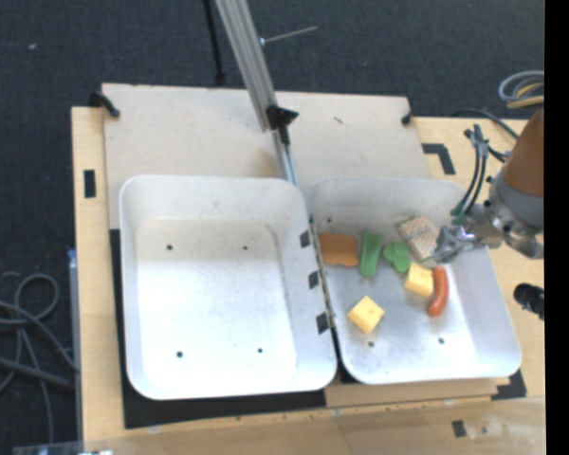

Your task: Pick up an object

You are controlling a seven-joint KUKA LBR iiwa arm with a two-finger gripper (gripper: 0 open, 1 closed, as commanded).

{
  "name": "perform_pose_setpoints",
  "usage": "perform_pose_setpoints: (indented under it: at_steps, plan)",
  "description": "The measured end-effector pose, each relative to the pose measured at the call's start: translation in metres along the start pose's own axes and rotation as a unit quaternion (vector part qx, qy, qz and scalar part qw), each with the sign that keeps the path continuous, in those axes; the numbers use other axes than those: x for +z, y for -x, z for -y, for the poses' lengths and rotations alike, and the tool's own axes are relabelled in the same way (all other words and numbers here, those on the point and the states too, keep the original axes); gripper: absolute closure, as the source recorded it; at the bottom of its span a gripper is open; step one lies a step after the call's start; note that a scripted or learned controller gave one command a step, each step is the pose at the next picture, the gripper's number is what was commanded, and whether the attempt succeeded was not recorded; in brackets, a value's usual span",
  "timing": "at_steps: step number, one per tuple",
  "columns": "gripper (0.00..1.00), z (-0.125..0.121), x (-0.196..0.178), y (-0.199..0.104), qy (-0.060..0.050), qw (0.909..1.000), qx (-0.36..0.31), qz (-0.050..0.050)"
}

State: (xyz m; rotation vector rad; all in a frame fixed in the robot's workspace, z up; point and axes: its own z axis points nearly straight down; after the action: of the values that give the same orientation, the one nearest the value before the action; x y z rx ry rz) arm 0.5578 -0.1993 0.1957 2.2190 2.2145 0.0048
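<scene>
Reaching with gripper into right bin, beside speckled block; nothing lifted yet, whole pick remaining. Cannot tell the tool's state.

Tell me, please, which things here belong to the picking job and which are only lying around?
Belonging to the job:
- tool
- right bin
- orange block
- green piece
- speckled beige block
- yellow cube
- small yellow block
- orange-red sausage shape

Just lying about:
- left bin
- metal rail
- cables on the floor
</scene>
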Motion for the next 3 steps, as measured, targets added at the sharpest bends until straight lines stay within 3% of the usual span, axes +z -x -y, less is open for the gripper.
perform_pose_setpoints:
  at_steps: [1, 3]
  plan:
    - [1.00, -0.002, -0.055, 0.002, 0.001, 1.0000, -0.003, 0.000]
    - [1.00, -0.024, -0.056, -0.097, -0.003, 1.0000, -0.004, -0.002]
